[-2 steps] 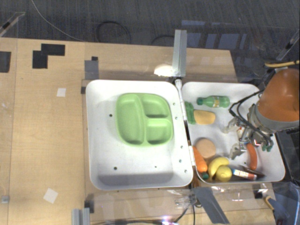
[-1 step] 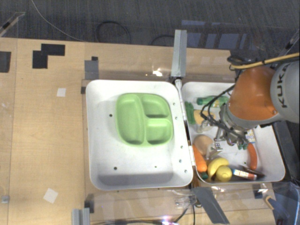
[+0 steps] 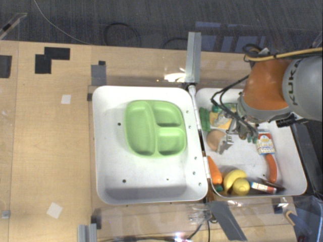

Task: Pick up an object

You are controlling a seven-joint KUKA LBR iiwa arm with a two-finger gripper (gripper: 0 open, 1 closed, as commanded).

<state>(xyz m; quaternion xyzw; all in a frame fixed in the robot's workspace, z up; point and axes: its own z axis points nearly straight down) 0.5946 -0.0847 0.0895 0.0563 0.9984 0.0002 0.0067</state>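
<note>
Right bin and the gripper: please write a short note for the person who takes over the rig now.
Gripper: low in the right bin, above a tan rounded item; whether it is open or shut cannot be told, and nothing is seen held.
Things: carrot, lemon and banana at the near edge; sausage and small carton to the right. The left bin holds a green divided tray.
Done: arm reached in.
Left: grasp an object and lift it.

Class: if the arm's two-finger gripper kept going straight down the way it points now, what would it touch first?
Probably the round tan object lying just beside the gripper in the right white bin; depth is unclear from above.
</note>
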